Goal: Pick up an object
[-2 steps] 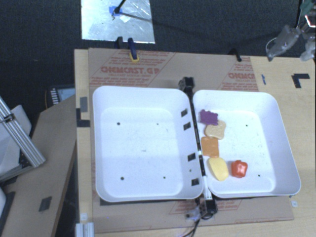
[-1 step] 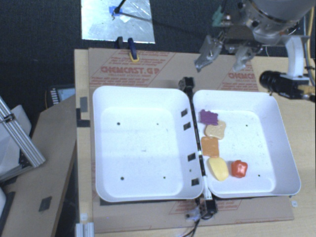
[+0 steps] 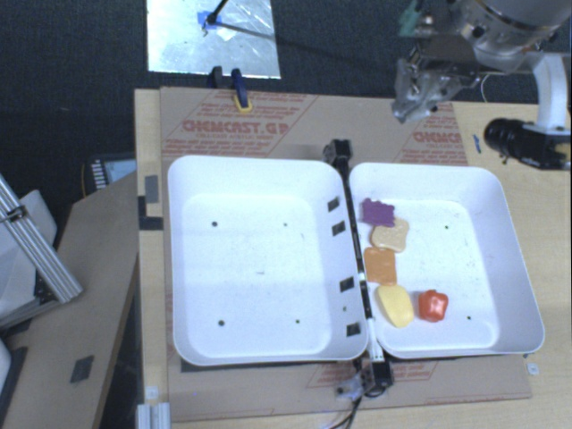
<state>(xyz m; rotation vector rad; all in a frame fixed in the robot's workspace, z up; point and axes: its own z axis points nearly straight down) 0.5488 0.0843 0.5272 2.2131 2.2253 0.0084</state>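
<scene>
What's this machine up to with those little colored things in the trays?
It is a robot arm meant to pick up one of those objects. Right now its claw hangs above the bench behind the right bin, not touching anything. Five small items lie along that bin's left side: a purple piece, a tan piece, an orange block, a yellow piece and a red piece. None has been picked up yet.

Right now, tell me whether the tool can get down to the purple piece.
Probably yes. The tool sits above the right bin's far edge, and the purple piece lies uncovered at the head of the row, touching only the beige piece.
</scene>
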